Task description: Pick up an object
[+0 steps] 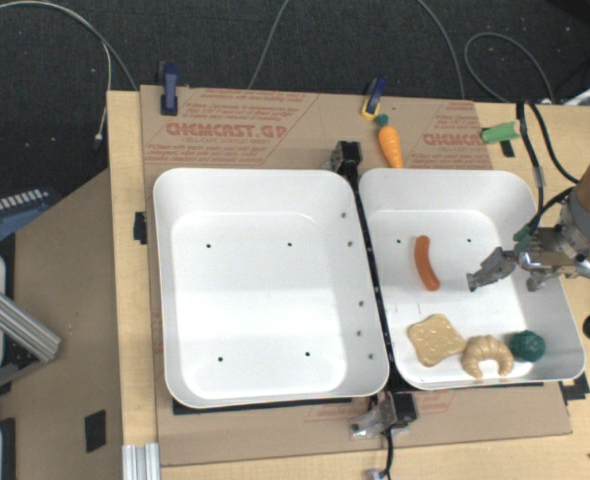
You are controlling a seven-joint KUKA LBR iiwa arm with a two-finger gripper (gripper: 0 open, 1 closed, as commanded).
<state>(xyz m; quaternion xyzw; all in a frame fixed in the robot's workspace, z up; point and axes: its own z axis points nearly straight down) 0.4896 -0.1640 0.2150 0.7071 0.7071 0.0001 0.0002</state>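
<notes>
The sausage [427, 263], toast [435, 339], croissant [488, 356] and ball [526, 346] are lying in the right bin [445, 196]. A carrot [390, 145] is lying behind it on the cardboard [235, 128].

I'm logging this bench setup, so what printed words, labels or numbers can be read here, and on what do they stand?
"CHEMCAST GP", roughly, in red on the cardboard sheet behind the left bin; the smaller red lines around it are too blurred to read.
More red print on the cardboard behind the right bin: too blurred to read.
</notes>
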